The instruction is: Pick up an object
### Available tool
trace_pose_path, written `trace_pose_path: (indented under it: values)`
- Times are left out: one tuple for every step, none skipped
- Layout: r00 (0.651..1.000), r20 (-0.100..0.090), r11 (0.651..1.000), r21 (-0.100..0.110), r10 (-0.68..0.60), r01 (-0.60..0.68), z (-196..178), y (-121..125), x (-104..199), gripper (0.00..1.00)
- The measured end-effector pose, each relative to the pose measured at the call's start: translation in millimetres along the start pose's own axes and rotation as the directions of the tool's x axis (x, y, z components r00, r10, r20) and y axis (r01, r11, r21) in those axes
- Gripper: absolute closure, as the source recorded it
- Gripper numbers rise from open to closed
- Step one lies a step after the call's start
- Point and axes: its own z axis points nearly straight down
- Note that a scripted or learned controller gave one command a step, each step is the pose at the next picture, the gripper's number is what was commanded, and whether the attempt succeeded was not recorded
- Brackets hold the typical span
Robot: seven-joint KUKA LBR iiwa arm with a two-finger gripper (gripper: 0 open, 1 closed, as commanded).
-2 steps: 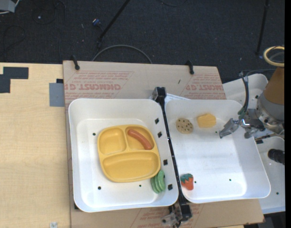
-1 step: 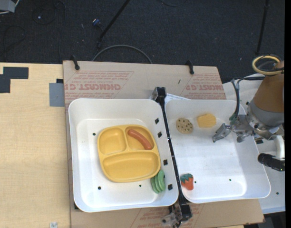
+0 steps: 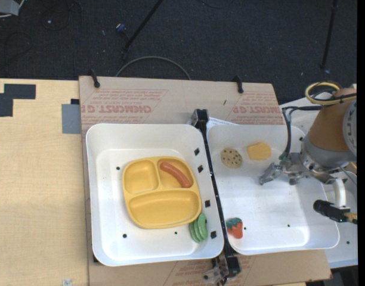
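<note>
My gripper (image 3: 280, 177) hangs over the right part of the right bin (image 3: 302, 234), its two grey fingers spread open with nothing between them. Just up and left of it lies a yellow block (image 3: 259, 151). A round brown cookie (image 3: 231, 157) sits further left. A small red piece with a green top (image 3: 234, 227) rests in the bin's near left corner. In the left bin (image 3: 105, 154) a yellow divided plate (image 3: 161, 204) carries a reddish sausage (image 3: 176, 173).
A green ridged piece (image 3: 199, 227) leans at the plate's near right corner, against the wall between the bins. The orange-banded arm (image 3: 327, 130) stands at the right bin's right edge. Cardboard (image 3: 170, 103) lies behind the bins.
</note>
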Motion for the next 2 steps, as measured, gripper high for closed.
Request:
trace_pose_path:
  values:
    - [1.000, 0.000, 1.000, -0.001, 0.001, -0.001, -12, 0, -1, 1.00]
    - [1.000, 0.002, 1.000, -0.006, -0.003, 0.003, -57, 3, 5, 1.00]
